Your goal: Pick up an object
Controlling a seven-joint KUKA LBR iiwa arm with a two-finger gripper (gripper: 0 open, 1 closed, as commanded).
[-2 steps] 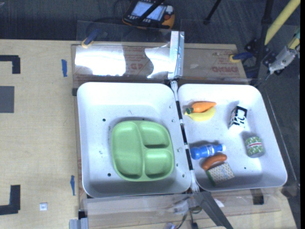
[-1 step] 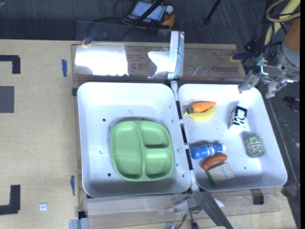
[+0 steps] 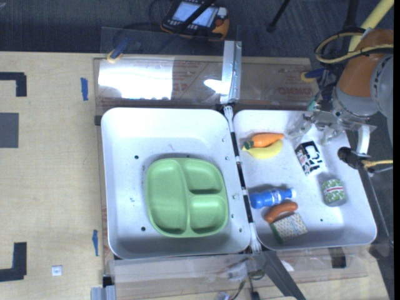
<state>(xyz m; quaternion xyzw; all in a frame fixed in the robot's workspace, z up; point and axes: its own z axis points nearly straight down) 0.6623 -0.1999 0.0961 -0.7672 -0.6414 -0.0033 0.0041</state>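
Arm: grey with an orange band, reaching in from the right above the back corner of the right bin [image 3: 369,227].
Jaws [image 3: 312,122]: they hang over the back right part of that bin, near the black and white packet; whether they are spread or closed cannot be told, and nothing shows between them.
Left bin [image 3: 119,136]: holds a green divided plate [image 3: 186,196], lying flat near the middle.
Right bin, back: a carrot [image 3: 267,140] lying touching a banana [image 3: 264,151]; a black and white packet [image 3: 309,157] to their right.
Right bin, right side: a small green speckled jar [image 3: 333,190].
Right bin, front: a blue bottle [image 3: 270,197] on its side, a sausage [image 3: 280,210] just in front of it, and a patterned sponge [image 3: 289,226] touching the sausage.
Counter [image 3: 44,167]: pale wood, carrying both bins side by side.
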